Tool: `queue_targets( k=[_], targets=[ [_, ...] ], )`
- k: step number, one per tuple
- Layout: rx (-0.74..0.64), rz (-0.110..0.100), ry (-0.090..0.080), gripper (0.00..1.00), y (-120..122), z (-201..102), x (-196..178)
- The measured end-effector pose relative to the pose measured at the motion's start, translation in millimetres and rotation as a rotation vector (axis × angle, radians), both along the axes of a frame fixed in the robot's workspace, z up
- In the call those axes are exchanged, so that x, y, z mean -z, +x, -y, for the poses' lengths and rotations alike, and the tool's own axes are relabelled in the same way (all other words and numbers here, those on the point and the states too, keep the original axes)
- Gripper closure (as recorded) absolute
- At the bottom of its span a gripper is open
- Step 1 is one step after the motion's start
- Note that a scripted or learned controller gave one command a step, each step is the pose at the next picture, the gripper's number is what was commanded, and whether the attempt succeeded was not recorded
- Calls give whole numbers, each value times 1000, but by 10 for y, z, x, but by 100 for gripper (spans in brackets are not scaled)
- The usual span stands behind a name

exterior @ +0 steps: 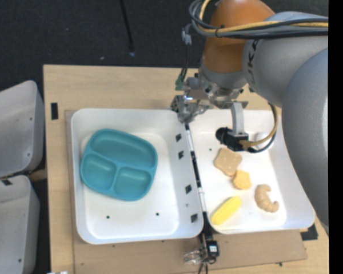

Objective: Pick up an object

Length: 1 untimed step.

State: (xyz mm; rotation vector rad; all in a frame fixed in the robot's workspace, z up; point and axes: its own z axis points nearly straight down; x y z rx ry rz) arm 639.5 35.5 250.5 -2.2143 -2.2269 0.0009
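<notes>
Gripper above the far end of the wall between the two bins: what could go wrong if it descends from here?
1. The gripper hangs over the dividing wall; going straight down, it would likely strike the rim and grasp nothing.
2. The toast piece and the small orange piece lie very close together in the right bin, so a grasp there may push one away or catch both.
</notes>
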Motion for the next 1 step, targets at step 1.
queue_targets(
  k=[1],
  targets=[
    [0, 1, 0, 100, 24, -523, 109]
  ],
)
